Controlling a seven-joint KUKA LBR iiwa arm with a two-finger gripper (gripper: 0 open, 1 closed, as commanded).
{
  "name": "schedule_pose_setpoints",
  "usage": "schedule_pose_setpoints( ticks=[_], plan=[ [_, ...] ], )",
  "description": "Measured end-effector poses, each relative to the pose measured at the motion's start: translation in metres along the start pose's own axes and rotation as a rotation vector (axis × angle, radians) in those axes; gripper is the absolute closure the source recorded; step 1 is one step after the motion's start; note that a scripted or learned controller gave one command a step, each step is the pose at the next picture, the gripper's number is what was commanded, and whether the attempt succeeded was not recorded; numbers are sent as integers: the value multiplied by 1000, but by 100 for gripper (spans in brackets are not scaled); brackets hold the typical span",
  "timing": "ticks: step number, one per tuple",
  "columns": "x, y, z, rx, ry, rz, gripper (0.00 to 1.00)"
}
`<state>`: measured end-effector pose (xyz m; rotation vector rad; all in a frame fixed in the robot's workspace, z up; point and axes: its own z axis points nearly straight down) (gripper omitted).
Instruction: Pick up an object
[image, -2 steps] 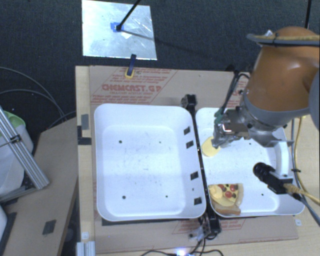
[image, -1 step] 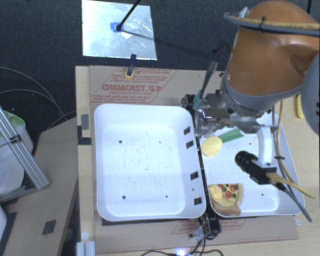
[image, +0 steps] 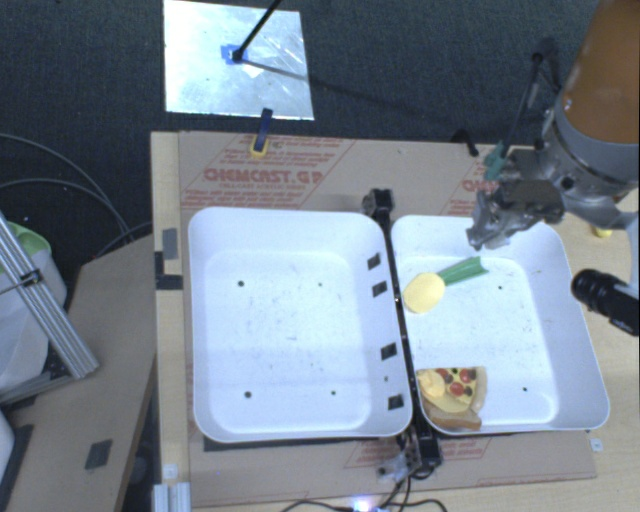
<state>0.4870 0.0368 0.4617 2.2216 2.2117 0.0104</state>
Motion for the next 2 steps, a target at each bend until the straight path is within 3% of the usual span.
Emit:
schedule_pose_setpoints(
  ticks=[1,2],
  plan=[
    [-60,20,72,12,-1,0,100],
    [10,7,32,3,3,-15,100]
  ],
)
